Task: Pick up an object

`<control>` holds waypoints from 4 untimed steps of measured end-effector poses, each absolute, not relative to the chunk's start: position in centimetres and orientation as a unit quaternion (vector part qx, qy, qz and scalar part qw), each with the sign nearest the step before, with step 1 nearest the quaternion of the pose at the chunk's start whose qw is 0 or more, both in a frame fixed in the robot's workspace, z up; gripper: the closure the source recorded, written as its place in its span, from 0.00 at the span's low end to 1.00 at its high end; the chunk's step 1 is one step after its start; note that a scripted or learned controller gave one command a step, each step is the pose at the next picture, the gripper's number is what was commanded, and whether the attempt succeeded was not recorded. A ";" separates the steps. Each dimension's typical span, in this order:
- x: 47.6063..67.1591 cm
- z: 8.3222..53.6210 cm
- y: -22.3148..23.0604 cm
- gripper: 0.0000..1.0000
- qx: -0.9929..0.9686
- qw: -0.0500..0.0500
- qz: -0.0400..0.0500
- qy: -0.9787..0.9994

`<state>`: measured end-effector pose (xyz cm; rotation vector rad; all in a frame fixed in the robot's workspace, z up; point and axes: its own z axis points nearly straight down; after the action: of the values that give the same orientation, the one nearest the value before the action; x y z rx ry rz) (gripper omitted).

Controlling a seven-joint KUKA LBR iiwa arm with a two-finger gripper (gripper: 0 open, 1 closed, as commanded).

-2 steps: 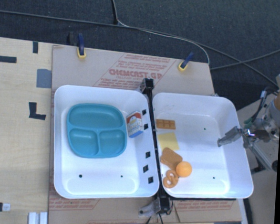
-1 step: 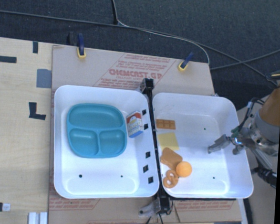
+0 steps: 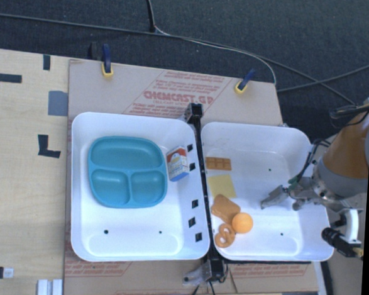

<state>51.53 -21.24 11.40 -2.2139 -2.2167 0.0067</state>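
Now the tool (image 3: 270, 201) hangs low inside the right white bin (image 3: 298, 140); whether it is open, I cannot tell. Nothing gripped; the small orange ball (image 3: 243, 223) lies just beyond its tip, likeliest target.

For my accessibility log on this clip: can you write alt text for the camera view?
The pincer hangs over the right bin, apart from the food toys at that bin's left: a waffle, cheese slice, toast, orange ball and pretzel. The left bin holds a blue divided plate and a small carton.
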 end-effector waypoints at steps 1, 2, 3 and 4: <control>51.5 8.2 -21.3 0.00 -0.707 0.001 0.002 -0.707; 51.7 9.3 -21.3 1.00 -0.707 -0.001 0.001 -0.708; 51.5 15.3 -21.5 1.00 -0.707 0.000 0.000 -0.708; 51.6 20.7 -20.5 1.00 -0.706 0.000 0.000 -0.708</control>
<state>51.64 -20.47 20.67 -2.2182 -2.2255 -0.0002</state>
